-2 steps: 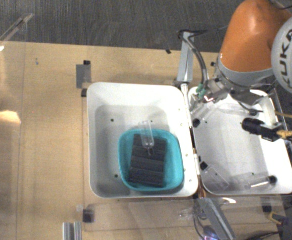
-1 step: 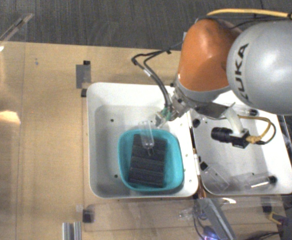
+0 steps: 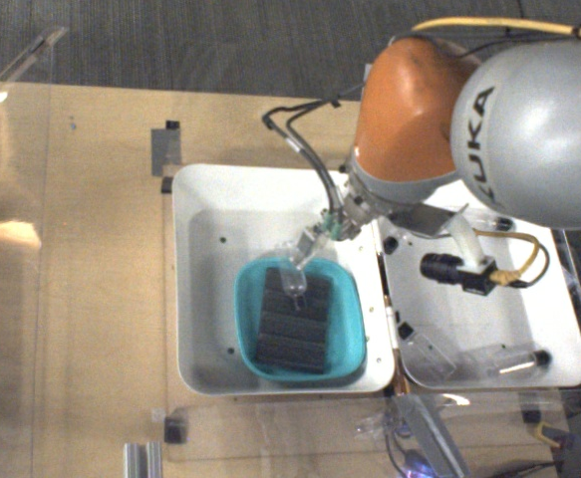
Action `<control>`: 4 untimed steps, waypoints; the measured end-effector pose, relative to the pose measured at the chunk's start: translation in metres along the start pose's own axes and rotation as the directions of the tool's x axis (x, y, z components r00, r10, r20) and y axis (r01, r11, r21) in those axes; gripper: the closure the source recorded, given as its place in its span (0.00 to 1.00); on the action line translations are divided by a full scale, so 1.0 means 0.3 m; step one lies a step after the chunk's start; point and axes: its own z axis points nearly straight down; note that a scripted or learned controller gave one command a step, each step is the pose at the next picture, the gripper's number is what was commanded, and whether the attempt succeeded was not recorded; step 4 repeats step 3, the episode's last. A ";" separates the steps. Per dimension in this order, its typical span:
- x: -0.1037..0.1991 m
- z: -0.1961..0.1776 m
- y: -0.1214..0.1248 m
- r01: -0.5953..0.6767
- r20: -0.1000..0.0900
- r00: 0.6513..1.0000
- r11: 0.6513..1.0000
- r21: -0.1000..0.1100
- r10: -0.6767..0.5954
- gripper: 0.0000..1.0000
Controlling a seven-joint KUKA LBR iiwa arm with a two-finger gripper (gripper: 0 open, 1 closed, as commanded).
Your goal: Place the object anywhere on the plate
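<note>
Two bins sit side by side on the bench (image 3: 71, 297), the left bin (image 3: 205, 267) holding a plate (image 3: 345, 312) toward its near right corner with a ribbed block (image 3: 292, 332) lying on it, the gripper (image 3: 295, 279) over the block's far end.

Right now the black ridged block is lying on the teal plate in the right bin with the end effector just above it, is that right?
Not quite: the camera view shows the teal plate in the left bin, not the right one. The black ridged block does lie on it, with the end effector just above.
</note>
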 end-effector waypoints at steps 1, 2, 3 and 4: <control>-0.079 -0.304 -0.118 -0.058 0.004 0.998 0.998 -0.005 0.058 0.00; -0.235 -0.672 -0.362 -0.185 0.007 0.983 0.983 -0.008 0.185 0.00; -0.424 -0.669 -0.597 -0.261 0.008 0.965 0.965 -0.005 0.261 0.00; -0.424 -0.669 -0.597 -0.261 0.008 0.965 0.965 -0.005 0.261 0.00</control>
